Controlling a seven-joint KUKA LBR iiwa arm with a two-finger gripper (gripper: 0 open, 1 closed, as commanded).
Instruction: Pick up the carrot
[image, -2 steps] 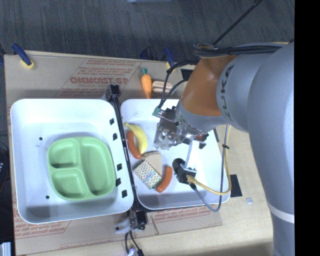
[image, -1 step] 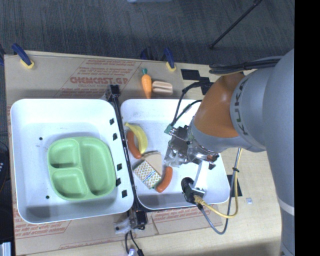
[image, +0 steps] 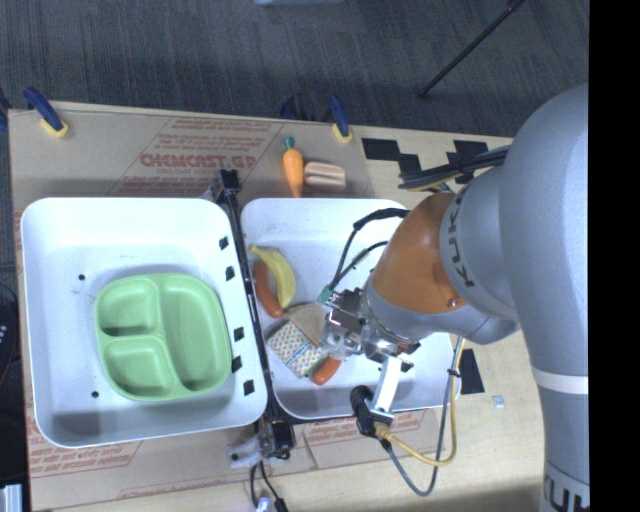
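An orange carrot (image: 292, 170) with a green top lies on the cardboard just behind the right bin (image: 330, 215), outside it and next to a tan bread-like piece (image: 324, 176). My gripper (image: 340, 335) hangs low over the front middle of the right bin, far in front of that carrot. It sits right beside a patterned box (image: 293, 347) and a small orange piece (image: 325, 371). The wrist and its cables cover the gripper's tip.
A yellow banana (image: 281, 273) and a reddish sausage (image: 266, 290) lie at the right bin's left side. The left bin (image: 50, 240) holds a green divided plate (image: 162, 334). The arm's grey and orange body covers the right bin's right half.
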